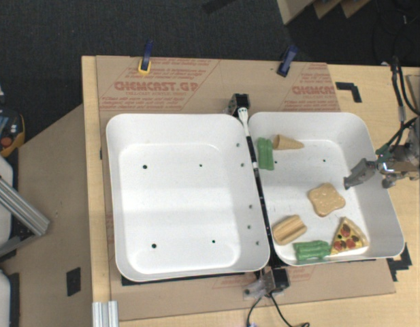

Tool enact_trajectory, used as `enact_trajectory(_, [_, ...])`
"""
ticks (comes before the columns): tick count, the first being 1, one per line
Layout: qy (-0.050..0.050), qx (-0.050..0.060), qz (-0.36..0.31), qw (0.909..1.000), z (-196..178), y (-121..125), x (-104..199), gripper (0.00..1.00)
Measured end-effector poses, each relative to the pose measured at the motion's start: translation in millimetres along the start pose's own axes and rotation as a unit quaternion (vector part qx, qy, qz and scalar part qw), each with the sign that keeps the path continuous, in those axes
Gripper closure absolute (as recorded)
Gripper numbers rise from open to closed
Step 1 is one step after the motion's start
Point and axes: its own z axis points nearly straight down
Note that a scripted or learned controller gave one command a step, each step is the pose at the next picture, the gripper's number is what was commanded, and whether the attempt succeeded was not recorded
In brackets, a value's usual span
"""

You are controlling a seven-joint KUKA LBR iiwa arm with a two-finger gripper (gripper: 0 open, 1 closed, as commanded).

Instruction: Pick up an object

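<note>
A: The end effector (354, 176) sits at the right wall of the right bin (359, 127). How its grip stands I cannot tell; it is small and dark against the rim, and nothing shows held in it.

B: What is nearest to it?

A: The toast slice (326, 199), just below and inward of it, lying flat. Further below lies the pizza slice (348, 237), with a green piece (311, 251) and a bread roll (288, 228) beyond that.

B: How would the toast handle?

A: It looks like toy food, so probably light, stiff and a bit slick. Lying flat, it offers only thin edges; I would pinch across its narrower width. The roll, being rounder and taller, seems the easier hold.
</note>
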Motion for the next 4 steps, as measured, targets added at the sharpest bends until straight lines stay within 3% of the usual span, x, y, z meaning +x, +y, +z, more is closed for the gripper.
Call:
enact_trajectory(3, [0.000,0.000,0.000,1.0000,0,0,0,0.00])
enact_trajectory(4, [0.001,0.002,0.001,1.0000,152,-19,11,0.00])
